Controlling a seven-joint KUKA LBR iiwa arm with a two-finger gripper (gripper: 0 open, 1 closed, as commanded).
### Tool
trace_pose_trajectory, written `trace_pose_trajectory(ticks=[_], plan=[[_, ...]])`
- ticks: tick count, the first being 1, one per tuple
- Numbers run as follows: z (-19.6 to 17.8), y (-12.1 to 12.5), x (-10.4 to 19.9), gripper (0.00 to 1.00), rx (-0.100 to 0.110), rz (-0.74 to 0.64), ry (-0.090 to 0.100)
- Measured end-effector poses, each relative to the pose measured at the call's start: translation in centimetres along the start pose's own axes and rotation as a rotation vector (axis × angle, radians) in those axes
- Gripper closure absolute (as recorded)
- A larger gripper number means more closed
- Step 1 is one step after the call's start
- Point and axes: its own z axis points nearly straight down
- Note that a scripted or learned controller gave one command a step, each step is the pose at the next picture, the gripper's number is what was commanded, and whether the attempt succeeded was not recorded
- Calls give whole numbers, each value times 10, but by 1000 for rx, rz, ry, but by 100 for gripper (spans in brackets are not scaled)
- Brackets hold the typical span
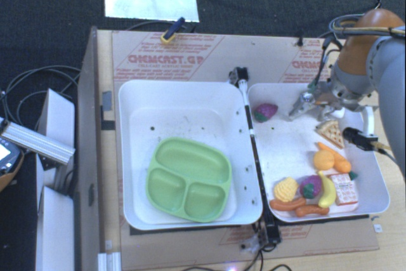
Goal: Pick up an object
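My gripper (312, 110) hangs over the back part of the right bin (380, 203), its fingers spread with nothing between them. A purple toy vegetable (266, 111) lies to its left near the bin's divider side. A tan pizza-like wedge (330, 132) lies just in front of the gripper, to its right. Further forward sit an orange fruit (323, 159) and a carrot (340, 164). At the front lie a yellow corn piece (286, 188), a purple grape bunch (310, 185), a banana (327, 191), a small carton (345, 190) and a red sausage (288, 204).
The left bin (136, 117) holds a green divided plate (189, 179). A black clamp bar (247, 114) runs between the two bins. The grey arm with its orange band (374, 19) comes in from the right above the right bin's back corner.
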Motion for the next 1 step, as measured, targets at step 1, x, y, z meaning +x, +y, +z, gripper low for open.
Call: trace_pose_trajectory(ticks=[1], plan=[[-2, -69, -3, 0, -37, 5, -33]])
